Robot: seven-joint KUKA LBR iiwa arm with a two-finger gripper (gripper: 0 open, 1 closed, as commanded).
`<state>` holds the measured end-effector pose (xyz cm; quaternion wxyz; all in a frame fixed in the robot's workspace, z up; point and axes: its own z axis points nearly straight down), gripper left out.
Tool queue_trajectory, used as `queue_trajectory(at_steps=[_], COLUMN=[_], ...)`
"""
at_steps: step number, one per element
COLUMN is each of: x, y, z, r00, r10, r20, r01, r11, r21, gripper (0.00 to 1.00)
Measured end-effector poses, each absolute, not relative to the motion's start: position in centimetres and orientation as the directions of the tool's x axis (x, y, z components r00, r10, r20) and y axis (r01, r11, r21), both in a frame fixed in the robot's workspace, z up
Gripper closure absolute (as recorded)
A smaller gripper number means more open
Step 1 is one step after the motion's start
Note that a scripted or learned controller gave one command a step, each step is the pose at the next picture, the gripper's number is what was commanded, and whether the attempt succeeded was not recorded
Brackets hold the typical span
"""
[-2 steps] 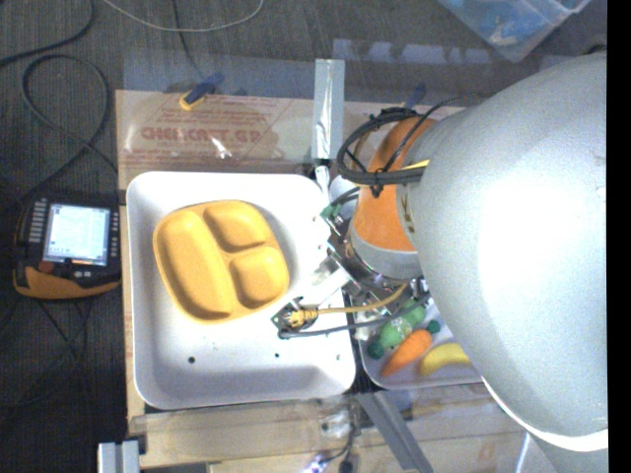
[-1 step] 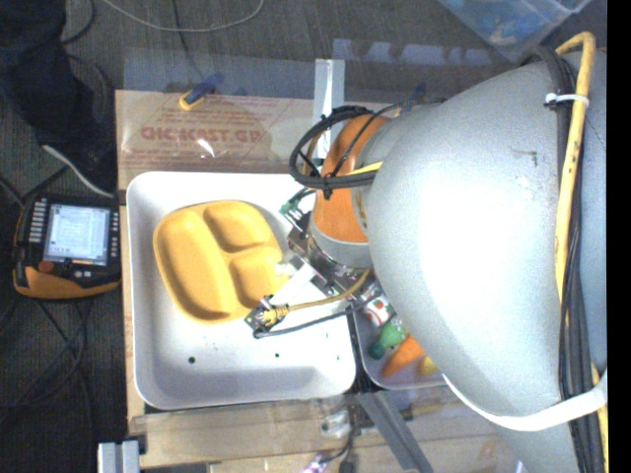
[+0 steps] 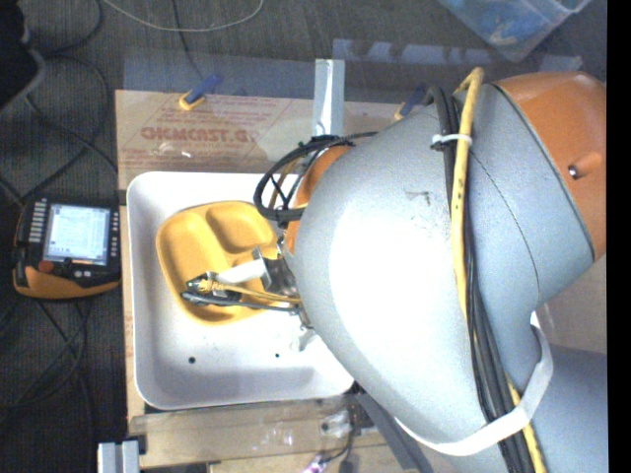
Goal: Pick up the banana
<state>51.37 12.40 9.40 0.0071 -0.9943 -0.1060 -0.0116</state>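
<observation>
Pincer point(image 3: 258, 282) of dark metal low over the lower edge of a broad glossy yellow shape point(image 3: 212, 236) with two shallow hollows, left of centre in the shallow white plastic bin point(image 3: 148, 363); open or closed, cannot tell. Banana not to be told apart with certainty from that yellow mass. Bulky grey arm point(image 3: 394, 284) with orange band point(image 3: 562, 156) across the right half of the frame, covering the bin's right side.

A shallow white plastic bin point(image 3: 158, 363) lies beneath the tool. A handheld control pendant with lit screen point(image 3: 67, 247) rests on the floor, well apart beyond the bin. A clear plastic storage box point(image 3: 513, 3) sits behind.
</observation>
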Motion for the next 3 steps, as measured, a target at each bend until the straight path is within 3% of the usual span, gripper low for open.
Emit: queue_trajectory(at_steps=[1,2,3], x=[56.0,51.3,48.6], y=[7.4,4.9,9.9], z=[18.0,18.1,19.1], r00=[0.98,0.928,0.977], r10=[0.2,0.372,0.212], r20=[-0.008,-0.011,-0.008], r01=[0.2,0.372,0.212], r11=[-0.98,-0.928,-0.977], r21=[0.002,0.002,0.001], gripper=[0.0,0.0,0.0])
